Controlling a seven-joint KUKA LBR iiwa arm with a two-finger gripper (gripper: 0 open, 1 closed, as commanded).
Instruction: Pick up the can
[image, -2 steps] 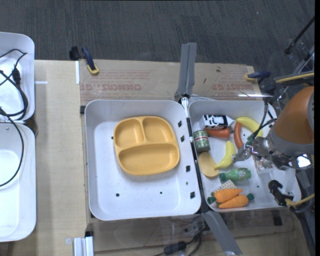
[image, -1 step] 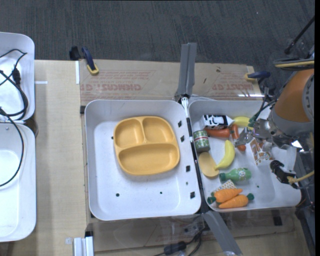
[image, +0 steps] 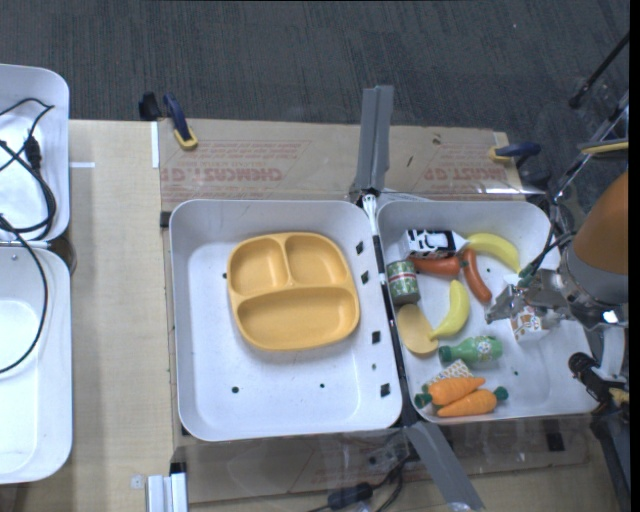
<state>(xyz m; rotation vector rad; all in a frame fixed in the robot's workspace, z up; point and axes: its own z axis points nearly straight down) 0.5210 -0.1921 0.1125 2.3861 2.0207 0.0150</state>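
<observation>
You see the can in the right bin, close against that bin's left wall, well apart from the gripper, which sits over the bin's right side with nothing of the can between its fingers. Whether those fingers are open or closed you cannot tell; they blur into a small white and orange item just beneath them. The can stands roughly upright, its long axis running up toward the camera with a slight lean, its grey top facing you and a green label around its side; the print on that label is too small to read. Between the can and the gripper lie a red sausage, a red pepper and a banana, with a second banana farther back. A black and white carton lies just behind the can; its markings are not legible. Just in front of the can rests a tan wedge, then a green bottle lying on its side, and two carrots near the front rim. The left bin holds a yellow divided plate. Behind the bins, cardboard shows red writing, upside down from your view, reading "CHEMCO3".
</observation>
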